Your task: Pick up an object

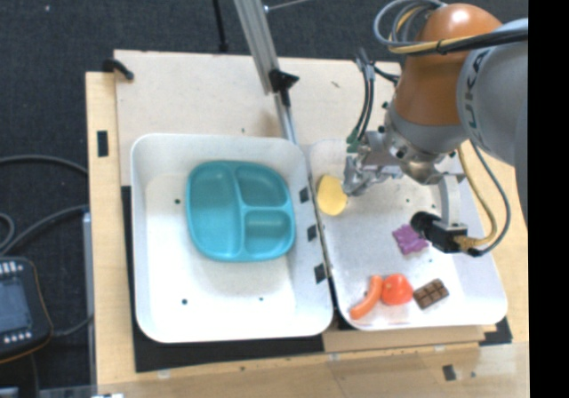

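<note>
My gripper (353, 179) hangs low over the upper left part of the right bin (462, 298). A yellow rounded object (331, 195) lies just left of and below the gripper, close to it, near the bin's left wall. A purple piece (410, 239) rests in the middle of the right bin. An orange carrot-like object (381, 293) and a brown chocolate-like block (430, 293) lie near the bin's front edge. The arm's orange band (442, 67) and grey wrist cover the bin's back part.
The left bin (160, 298) holds a teal divided plate (241, 210). A metal pole (255, 23) slants up from between the bins. A black part with cables (444, 234) hangs by the purple piece. The wooden bench edge (102, 210) surrounds both bins.
</note>
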{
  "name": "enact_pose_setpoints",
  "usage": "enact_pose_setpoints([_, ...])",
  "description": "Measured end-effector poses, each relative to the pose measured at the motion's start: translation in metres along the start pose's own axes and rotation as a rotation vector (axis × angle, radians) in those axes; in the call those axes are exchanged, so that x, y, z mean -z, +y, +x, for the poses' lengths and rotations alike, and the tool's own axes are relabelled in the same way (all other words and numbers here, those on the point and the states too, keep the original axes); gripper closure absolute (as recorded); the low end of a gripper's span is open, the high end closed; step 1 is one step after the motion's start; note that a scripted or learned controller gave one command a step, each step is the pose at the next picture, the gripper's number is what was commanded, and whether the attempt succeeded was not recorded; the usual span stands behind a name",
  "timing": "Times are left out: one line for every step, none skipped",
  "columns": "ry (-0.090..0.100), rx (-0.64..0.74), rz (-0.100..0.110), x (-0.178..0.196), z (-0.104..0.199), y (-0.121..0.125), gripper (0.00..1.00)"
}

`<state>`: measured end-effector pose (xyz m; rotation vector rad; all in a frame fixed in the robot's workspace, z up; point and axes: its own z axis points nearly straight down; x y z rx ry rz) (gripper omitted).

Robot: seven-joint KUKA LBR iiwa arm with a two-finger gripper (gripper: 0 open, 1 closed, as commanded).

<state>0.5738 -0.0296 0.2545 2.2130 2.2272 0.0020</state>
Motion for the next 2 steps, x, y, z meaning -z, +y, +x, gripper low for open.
enact_pose_setpoints([0.001,0.002,0.001,0.0,0.057,0.011,1.0])
enact_pose_setpoints([0.001,0.001,0.0,0.004,0.105,0.029,1.0])
